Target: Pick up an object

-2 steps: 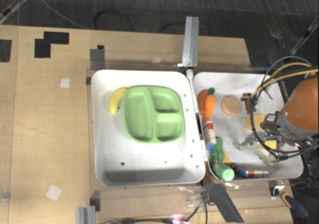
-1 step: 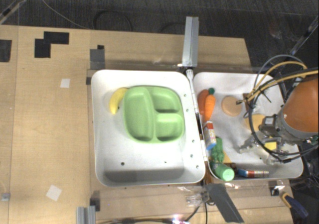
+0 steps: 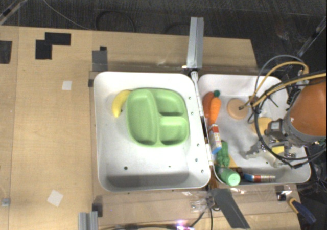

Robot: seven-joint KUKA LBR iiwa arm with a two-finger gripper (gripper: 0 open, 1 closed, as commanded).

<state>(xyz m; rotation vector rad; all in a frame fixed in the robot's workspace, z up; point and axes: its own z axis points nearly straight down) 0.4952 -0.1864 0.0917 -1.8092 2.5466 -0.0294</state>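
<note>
Camera view: we found the hand (image 3: 271, 147) low at four o'clock in the right bin (image 3: 240, 87), grip undeterminable, beside a yellow object (image 3: 264, 124); crowding cables (image 3: 271, 83) risked a miss.

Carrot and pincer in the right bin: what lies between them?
In the camera view, a tan round disc lies on the bin floor between the carrot and the pincer, nearer the carrot; the rest is bare white floor.
</note>
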